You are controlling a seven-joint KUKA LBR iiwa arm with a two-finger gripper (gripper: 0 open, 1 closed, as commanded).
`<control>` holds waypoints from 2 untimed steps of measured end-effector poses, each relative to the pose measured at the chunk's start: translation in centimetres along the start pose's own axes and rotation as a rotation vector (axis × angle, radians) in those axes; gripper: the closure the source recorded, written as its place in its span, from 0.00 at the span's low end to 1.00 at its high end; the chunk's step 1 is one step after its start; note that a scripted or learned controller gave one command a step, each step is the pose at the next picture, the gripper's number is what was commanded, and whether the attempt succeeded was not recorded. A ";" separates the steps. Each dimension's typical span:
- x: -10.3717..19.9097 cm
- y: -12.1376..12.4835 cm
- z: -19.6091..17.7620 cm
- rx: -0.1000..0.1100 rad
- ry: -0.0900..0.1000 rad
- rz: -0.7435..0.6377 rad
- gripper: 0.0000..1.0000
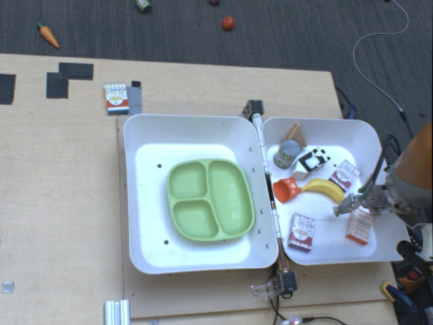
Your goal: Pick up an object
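The right bin [331, 244] holds several small items. A yellow banana [323, 188] lies next to a red scoop [285, 189]. There are three red-and-white cartons, one at the front left [302, 231], one at the front right [358, 229] and one further back [345, 175]. A grey can [287, 156] and a black-and-white piece [312, 160] sit towards the back. My gripper [353, 207] hangs over the bin's right half, just right of the banana's tip and above the front right carton. Nothing is visibly held in it.
The left bin [152, 181] holds a green divided plate [210, 199]. A small carton [116, 98] stands on the bench behind the bins. A toy carrot [49, 35] and other small toys lie on the carpet at the back. The arm [414, 175] comes in at the right edge.
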State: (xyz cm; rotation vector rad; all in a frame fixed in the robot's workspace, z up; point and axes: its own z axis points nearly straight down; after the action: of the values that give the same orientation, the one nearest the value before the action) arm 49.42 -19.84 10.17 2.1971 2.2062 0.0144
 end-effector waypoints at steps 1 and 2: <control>-0.2 -0.1 1.1 0.007 0.011 -0.003 0.00; -0.4 0.1 0.0 0.002 0.006 -0.001 1.00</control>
State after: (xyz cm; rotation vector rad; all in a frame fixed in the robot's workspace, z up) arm 49.49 -20.28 10.21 2.1994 2.2110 0.0189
